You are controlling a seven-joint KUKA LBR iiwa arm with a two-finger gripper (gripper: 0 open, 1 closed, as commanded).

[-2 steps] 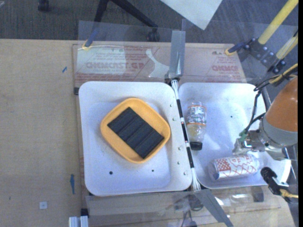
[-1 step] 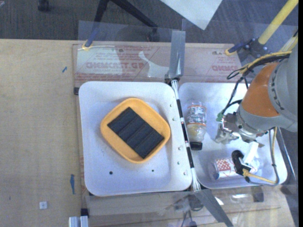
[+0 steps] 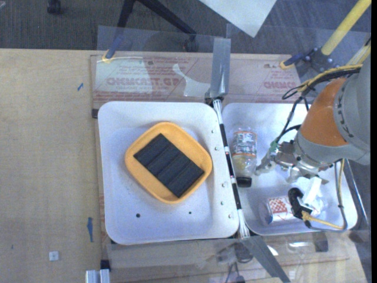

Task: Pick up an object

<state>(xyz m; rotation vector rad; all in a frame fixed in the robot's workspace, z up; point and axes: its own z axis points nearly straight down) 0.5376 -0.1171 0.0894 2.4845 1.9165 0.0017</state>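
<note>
The bench (image 3: pixel 41 158) carries 2 shallow white bins side by side. The left bin (image 3: pixel 118 217) occupies the centre of the frame; the right bin (image 3: pixel 253 217) sits at centre right, and the 2 meet along a shared rim.

Left bin contents: 1 yellow tray (image 3: pixel 141 175) with rounded corners, rotated so that its corners point up, down, left and right. A black ribbed panel (image 3: pixel 169 165) lies in the tray's recess.

Right bin contents:
- 1 clear plastic bottle (image 3: pixel 244 149) with an orange label, lying along the bin's left wall, black cap toward the lower edge of the frame.
- 1 small red-and-white checkered box (image 3: pixel 278 207) near the bin's lower edge, just left of the arm's cabling.

The arm (image 3: pixel 347 117) enters from the right edge of the frame, with its orange band (image 3: pixel 323 119) above the wrist. The gripper (image 3: pixel 265 164) hangs over the middle of the right bin, just right of the bottle and above the checkered box in the frame. Whether its fingers stand apart or together cannot be told here, and no object is visible between them. Yellow and black cables (image 3: pixel 321 220) trail from the wrist toward the bin's lower right corner.

At the upper edge of the frame, a black chair base (image 3: pixel 135 5) stands on the floor beyond the bench.
</note>
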